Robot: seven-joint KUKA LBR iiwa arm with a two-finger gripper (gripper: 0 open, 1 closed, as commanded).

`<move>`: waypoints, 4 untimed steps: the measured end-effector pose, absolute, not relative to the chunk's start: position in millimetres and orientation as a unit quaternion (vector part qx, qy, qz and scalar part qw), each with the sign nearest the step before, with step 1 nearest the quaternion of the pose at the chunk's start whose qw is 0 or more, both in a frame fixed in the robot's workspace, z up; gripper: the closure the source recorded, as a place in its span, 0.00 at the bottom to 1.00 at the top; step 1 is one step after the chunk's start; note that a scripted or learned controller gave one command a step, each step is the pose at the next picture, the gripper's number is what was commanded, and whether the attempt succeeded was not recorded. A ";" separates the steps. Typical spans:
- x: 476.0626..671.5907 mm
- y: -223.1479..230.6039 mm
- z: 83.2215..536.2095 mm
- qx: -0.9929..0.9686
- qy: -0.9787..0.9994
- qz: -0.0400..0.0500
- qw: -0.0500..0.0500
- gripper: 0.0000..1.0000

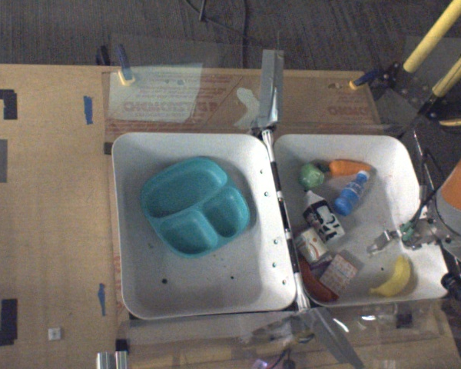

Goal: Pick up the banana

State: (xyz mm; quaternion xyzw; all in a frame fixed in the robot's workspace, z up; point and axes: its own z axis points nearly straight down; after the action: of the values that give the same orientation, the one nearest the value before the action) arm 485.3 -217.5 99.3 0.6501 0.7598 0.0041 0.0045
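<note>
The right bin (399, 154) was crowded. Along its left side lay a red piece (313, 284) at the bottom edge, a small patterned packet (339, 273) resting partly on it, a small white cup-like container (312, 245) just above, and a white bottle with a black-and-white label (323, 216) tilted beside that. Farther up sat a green round thing (312, 176), an orange carrot-like piece (350, 167) just to its right, and a blue bottle with a white cap (351, 194) slanting below the carrot. None of these touched the banana (395, 277), which lay in the bin's lower right corner with bare white floor around it.

The left bin (131, 229) held a teal divided plate (195, 204) with three compartments. Behind the bins on the surface (46, 175) sat flattened cardboard (169, 98) with red printing seen upside down, too blurred to read. The bottle's label was also illegible.

The banana was yellow, short and curved, its ends pointing up and left.

The hand (387, 241) reached in from the right, just above the banana and apart from it. Its metal fingers (380, 244) were small and blurred; whether they were spread or pressed together could not be told. Nothing showed between them.
</note>
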 end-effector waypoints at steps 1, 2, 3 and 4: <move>487.3 -213.2 90.2 0.737 0.676 0.009 0.000 0.00; 482.3 -215.9 89.2 0.625 0.781 0.003 0.001 0.00; 484.2 -218.9 99.7 0.626 0.780 0.002 0.008 1.00; 484.2 -217.6 99.5 0.625 0.780 0.003 0.006 0.00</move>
State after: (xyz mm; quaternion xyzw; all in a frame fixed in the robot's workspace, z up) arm 484.2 -217.6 99.5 0.6252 0.7804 0.0025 0.0063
